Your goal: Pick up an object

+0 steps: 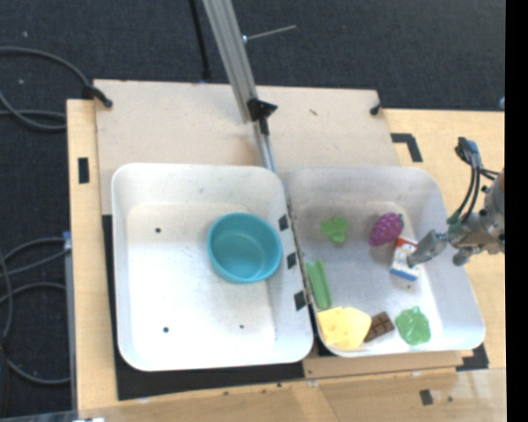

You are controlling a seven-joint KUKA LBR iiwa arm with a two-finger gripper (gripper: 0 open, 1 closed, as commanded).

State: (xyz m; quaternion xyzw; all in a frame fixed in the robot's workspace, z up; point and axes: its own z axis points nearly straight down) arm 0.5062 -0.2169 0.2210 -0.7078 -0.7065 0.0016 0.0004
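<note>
While the gripper (427, 243) sits at the three o'clock side of the right bin (458, 310), you should settle which object it is going for before it drops. The closest candidate is the small white carton (405, 260) with red and blue marks, lying just beside the fingertips at about their seven o'clock. Whether the gripper is spread or pinched, you cannot tell from this angle, and nothing shows between its tips.

To do the step well, centre the gripper over the carton's middle, not its near end, and bring it straight down so it does not shove the carton toward the purple grapes (386, 228), which lie near it at eleven o'clock. Close across the short side.

As for its lie, the carton appears to rest on its side, its long axis running roughly from twelve o'clock to six o'clock with a slight lean toward one; the red end points up toward twelve, the blue end toward six. So I judge the fingers should close along the three-to-nine line. The green leaf (413, 324) lies well clear at six o'clock.
</note>
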